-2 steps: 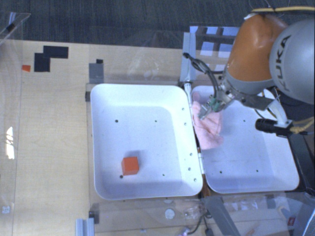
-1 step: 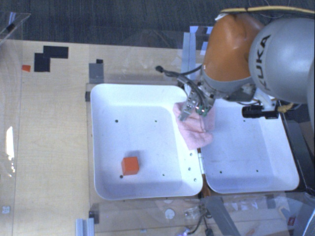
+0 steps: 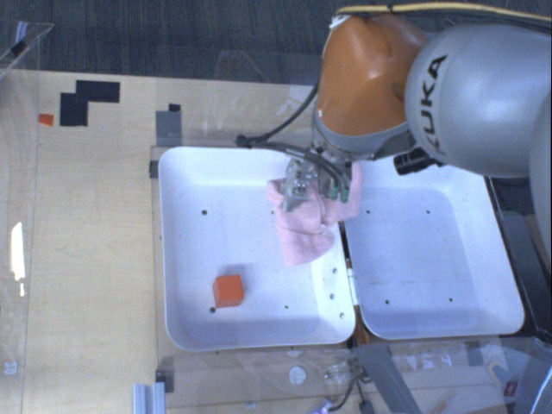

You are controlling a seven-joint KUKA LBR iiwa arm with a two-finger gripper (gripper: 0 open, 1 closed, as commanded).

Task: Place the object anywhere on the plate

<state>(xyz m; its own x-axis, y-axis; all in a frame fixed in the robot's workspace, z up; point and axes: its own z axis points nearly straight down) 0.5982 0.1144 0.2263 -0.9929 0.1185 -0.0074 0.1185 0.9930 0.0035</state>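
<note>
The gripper hangs over the upper right part of the left bin, close to the seam with the right bin. Its fingers are closed on a pink cloth, which droops from them in a bunched fold above the left bin's floor, its lower end reaching toward the bin's middle right. An orange block lies on the left bin's floor near the lower left, well apart from the cloth.

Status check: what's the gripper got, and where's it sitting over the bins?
Gripper shut on pink cloth, hanging over left bin, right side. Orange block loose near bin's front. No plate seen.
</note>
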